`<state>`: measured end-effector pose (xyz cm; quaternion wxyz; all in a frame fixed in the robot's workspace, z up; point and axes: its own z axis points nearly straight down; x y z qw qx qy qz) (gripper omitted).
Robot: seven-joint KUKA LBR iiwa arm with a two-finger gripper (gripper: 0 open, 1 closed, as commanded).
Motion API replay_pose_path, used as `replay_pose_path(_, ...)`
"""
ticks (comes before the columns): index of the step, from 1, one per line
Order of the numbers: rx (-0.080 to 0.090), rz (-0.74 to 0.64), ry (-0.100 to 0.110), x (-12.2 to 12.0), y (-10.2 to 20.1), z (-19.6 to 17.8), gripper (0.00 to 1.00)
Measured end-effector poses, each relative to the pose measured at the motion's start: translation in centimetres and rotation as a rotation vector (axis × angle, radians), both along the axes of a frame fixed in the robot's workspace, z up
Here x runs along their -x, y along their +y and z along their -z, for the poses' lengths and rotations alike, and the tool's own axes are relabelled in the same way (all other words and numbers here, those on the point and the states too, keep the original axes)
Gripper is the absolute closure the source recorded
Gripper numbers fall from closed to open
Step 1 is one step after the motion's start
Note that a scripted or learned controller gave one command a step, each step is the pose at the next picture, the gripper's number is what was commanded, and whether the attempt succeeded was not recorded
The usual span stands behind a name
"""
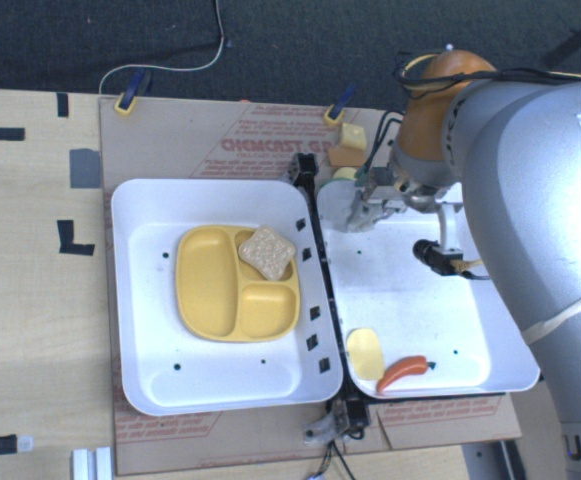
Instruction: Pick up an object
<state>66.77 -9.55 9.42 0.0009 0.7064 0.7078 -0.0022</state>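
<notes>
My gripper (362, 211) reaches down into the far left corner of the right bin (470, 328), close to the wall between the bins. At that bin's front lie a pale yellow oval piece (364, 352) and an orange-red pepper-like piece (402, 371), side by side and well away from the gripper. In the left bin (140, 298) a yellow divided plate (232, 286) carries a beige, rough, square piece (267, 252) on its far right compartment.
Behind the bins, on the cardboard, a yellow block (353, 133), a brown block (345, 155) and a small pale piece (342, 175) sit near the gripper. The big grey arm (530, 198) covers the right bin's right side. Black clips (315, 313) line the shared bin wall.
</notes>
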Motion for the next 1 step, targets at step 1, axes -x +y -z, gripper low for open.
replay_pose_path(1, 0.000, 0.000, 0.001, 0.02, 0.02, 0.06, 0.00)
